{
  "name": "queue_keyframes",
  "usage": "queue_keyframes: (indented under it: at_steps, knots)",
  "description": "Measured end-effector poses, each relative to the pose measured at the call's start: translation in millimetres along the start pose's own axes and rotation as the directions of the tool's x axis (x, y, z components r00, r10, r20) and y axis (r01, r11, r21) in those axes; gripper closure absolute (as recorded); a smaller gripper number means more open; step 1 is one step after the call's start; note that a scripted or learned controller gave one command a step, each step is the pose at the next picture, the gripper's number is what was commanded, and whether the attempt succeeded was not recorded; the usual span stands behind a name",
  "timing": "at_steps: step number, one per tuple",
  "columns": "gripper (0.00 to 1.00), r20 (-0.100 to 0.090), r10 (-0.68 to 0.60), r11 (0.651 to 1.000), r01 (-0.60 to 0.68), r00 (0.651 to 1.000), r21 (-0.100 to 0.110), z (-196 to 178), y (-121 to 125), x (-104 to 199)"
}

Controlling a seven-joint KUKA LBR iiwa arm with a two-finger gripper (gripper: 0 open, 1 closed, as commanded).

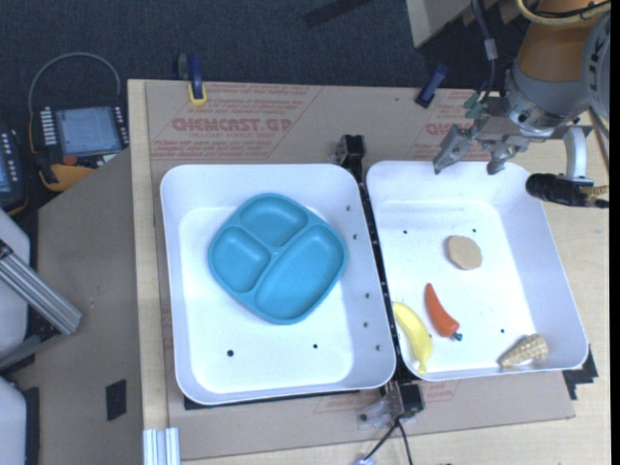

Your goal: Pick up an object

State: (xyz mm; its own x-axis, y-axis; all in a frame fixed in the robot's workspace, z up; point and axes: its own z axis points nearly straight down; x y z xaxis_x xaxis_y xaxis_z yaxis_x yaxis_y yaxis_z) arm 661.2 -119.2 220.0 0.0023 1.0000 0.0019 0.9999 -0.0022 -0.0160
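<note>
Cookie (464, 253) sits mid-bin, apart from walls; open gripper (475, 162) above far rim.

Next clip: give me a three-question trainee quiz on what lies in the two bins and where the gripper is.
1. True or false: the blue divided plate lies in the left bin.
2. Which item in the right bin lies nearest the banana: A) the tan round cookie, B) the red pepper, C) the corn cob?
3. Fill in: the gripper hangs over the right bin's ____ edge, with nothing between its jaws.

Key: 1 true; 2 B; 3 far.
</note>
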Motion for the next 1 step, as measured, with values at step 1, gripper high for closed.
queue_keyframes:
  at_steps: [1]
  knots:
    - [0.00, 0.002, -0.003, 1.000, 0.003, 1.000, -0.015, -9.8, 2.1, 0.5]
